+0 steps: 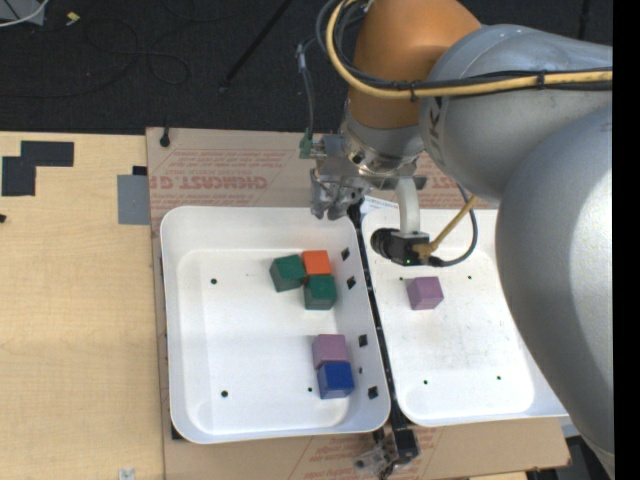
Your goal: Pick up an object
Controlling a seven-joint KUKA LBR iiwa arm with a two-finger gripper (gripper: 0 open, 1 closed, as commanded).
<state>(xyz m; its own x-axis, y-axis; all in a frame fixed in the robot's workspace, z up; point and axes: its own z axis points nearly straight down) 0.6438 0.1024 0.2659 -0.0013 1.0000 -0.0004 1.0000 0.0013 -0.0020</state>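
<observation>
The gripper point(335, 200) hangs at the upper middle of the frame, over the far rim where the two bins meet, and whether it is wide or narrow cannot be told from up here. Nothing shows between its tips. Just below it lies the left bin point(190, 368), and there sits a tight cluster: a dark green block point(287, 272), an orange block point(316, 261) touching its right side, and a second green block point(320, 292) tucked under the orange one. Further down the same bin, near the divider, a purple block point(329, 348) sits with a blue block point(336, 379) pressed against its lower edge. Across the divider, in the right bin point(460, 398), a lone purple cube point(425, 292) sits well apart from the rest. A black ring point(398, 245) and a looping cable hang just above that cube. The big grey arm point(540, 148) covers the right of the frame, overlapping the right bin's far side.
</observation>
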